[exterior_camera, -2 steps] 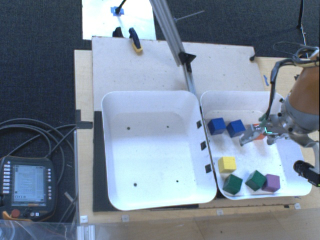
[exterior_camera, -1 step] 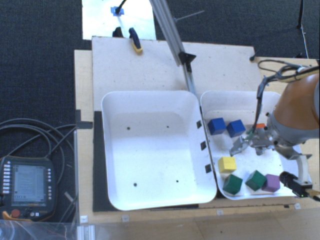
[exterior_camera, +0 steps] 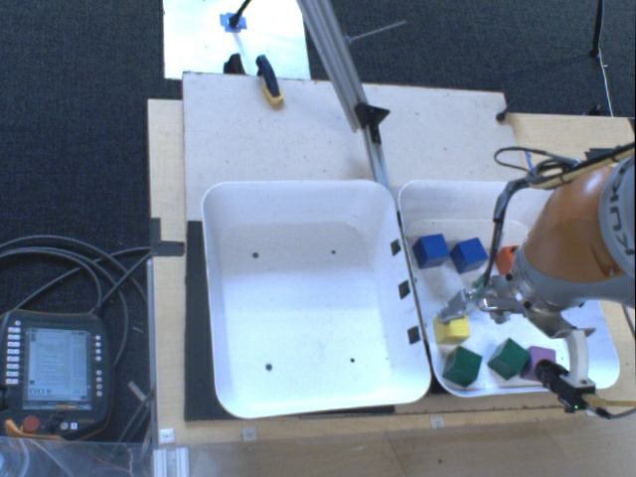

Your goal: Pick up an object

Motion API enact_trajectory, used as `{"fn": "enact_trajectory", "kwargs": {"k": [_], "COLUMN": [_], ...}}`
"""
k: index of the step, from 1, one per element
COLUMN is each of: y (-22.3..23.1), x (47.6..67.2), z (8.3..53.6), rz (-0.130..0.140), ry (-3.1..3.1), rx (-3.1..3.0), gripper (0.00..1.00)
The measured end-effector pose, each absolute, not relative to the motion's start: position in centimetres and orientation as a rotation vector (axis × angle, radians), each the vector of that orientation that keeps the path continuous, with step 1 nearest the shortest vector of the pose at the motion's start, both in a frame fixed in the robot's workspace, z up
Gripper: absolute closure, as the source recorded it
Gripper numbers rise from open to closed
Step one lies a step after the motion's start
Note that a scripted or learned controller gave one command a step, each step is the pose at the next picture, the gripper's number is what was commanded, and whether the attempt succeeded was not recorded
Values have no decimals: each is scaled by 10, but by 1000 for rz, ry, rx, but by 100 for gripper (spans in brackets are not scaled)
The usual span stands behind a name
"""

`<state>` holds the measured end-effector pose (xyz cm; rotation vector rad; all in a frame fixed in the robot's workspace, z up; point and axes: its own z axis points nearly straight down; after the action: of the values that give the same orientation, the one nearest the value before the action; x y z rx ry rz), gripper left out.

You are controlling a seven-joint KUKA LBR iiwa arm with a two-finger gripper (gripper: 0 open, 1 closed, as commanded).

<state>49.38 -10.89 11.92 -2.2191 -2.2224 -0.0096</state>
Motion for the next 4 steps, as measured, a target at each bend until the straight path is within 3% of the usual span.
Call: {"fn": "enact_trajectory", "kwargs": {"k": [1,2,4], "y": [-107,-107,-113], "x": [498,499,516], "z": [112,123,233], "rz": [-15,-18,-8], "ry": [-2227,-2231,-2233], "rx": [-2214,-2216,-2222], "gripper": [0,100,100]}}
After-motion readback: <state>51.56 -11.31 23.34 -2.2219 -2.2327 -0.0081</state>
